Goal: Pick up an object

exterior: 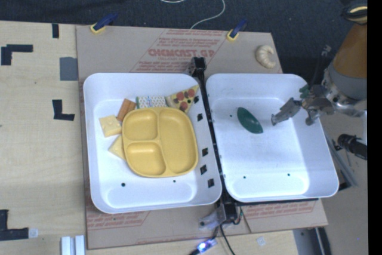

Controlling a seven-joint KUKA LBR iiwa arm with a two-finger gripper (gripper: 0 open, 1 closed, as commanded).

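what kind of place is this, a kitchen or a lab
Most likely a robotics lab bench: a robot arm reaches over two white bins, set on cardboard clamped to the table, with a cable trailing behind.

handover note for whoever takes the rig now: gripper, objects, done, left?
Gripper: over the right bin, near its right wall, fingers open, holding nothing.
Green object: lies on the right bin floor, to the camera-left of the gripper, apart from it.
Left bin: yellow divided plate with small items tucked around its upper-left edge.
Done: no pick yet.
Left: close on an object and lift; the green one is nearest.
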